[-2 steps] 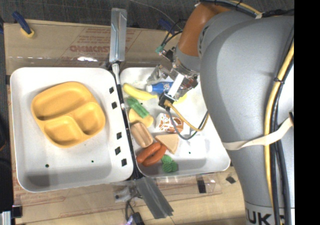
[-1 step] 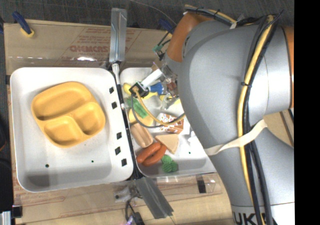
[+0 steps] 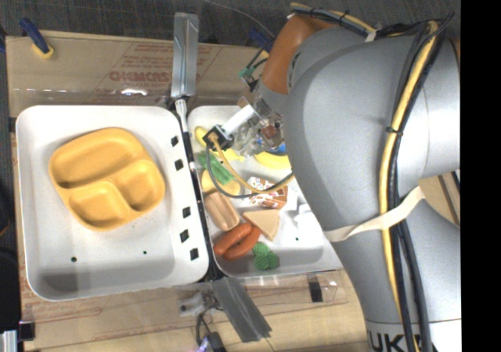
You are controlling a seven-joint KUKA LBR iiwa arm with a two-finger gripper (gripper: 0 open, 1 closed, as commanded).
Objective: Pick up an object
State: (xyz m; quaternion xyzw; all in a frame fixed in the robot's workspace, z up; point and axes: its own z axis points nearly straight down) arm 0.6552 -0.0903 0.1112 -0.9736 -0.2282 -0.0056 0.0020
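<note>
From my feed I have 2 white bins side by side on a sheet of cardboard, with a grey metal bar running down from the far edge to the seam between them. The left bin holds 1 thing, a yellow divided plate with 3 compartments, lying flat and turned a little askew toward the far left corner. The right bin holds everything else that could be picked, and the arm covers much of its right side. The gripper sits low over the far end of that bin, just below the orange band. I cannot tell whether it is spread or pressed together, and I see nothing clearly pinched in it. Just beside it on the near side lies a yellow banana, partly under the wrist. A green leafy piece lies by the bin's left wall. Nearer to me there is a red and white packet, and a tan bun lies along the left wall. A wedge of bread touches the bun's lower end. An orange-red sausage lies just below the wedge and the bun, and a green broccoli floret rests against the sausage at the near end. A blue clamp grips the cardboard's far left corner.
</note>
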